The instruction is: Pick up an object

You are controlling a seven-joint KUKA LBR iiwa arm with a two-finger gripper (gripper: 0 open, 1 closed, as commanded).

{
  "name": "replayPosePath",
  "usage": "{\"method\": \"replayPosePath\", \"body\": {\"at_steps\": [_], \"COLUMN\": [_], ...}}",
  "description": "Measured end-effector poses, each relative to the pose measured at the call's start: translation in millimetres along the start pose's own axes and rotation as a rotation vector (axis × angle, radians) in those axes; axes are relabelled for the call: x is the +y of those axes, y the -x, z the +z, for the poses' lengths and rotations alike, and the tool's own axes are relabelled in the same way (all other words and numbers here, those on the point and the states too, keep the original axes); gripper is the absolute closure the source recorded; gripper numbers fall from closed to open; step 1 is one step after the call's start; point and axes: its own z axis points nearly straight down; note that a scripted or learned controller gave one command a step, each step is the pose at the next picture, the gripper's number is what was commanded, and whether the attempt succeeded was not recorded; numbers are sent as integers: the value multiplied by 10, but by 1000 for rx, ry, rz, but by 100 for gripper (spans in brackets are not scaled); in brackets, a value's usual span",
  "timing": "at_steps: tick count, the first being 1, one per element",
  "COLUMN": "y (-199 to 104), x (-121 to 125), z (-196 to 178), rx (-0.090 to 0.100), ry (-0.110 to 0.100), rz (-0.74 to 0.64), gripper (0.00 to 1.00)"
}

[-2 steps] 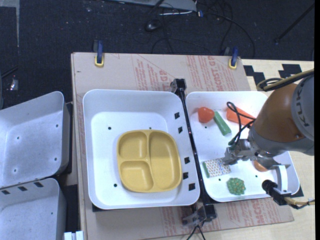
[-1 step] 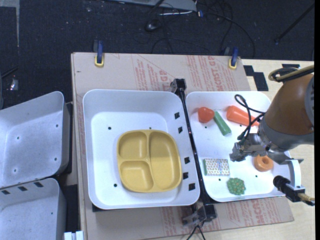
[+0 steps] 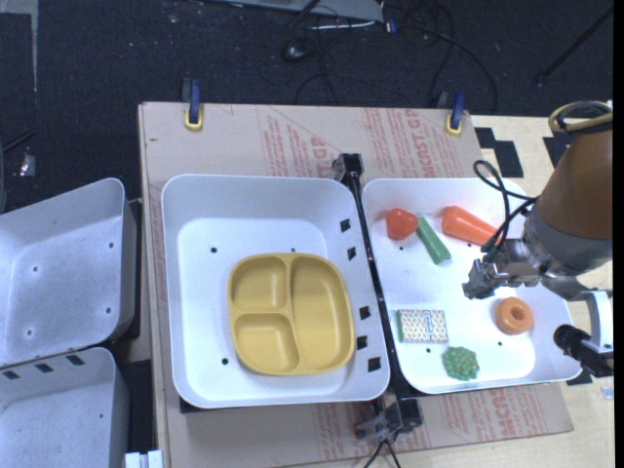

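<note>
Lying just right of the end effector (image 3: 480,283), whose grip state I cannot tell, an orange ring (image 3: 514,316).

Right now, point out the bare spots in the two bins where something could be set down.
In the left bin, bare floor rings the yellow divided plate, widest along the top. In the right bin, the left middle, between the green stick and the patterned card, is free. It is crowded around the gripper and the orange ring.

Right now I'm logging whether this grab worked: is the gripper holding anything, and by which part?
Nothing shows between its fingers. The gripper hangs over bare bin floor, left of the orange ring.
</note>
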Motion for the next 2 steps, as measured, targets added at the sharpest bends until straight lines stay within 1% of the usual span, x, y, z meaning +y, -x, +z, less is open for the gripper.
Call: {"method": "replayPosePath", "body": {"at_steps": [1,2], "y": [-443,-1059], "x": [180,320], "z": [-52,-132], "rx": [3,3], "ry": [-4,-5], "rz": [-5,-6], "gripper": [100,100]}}
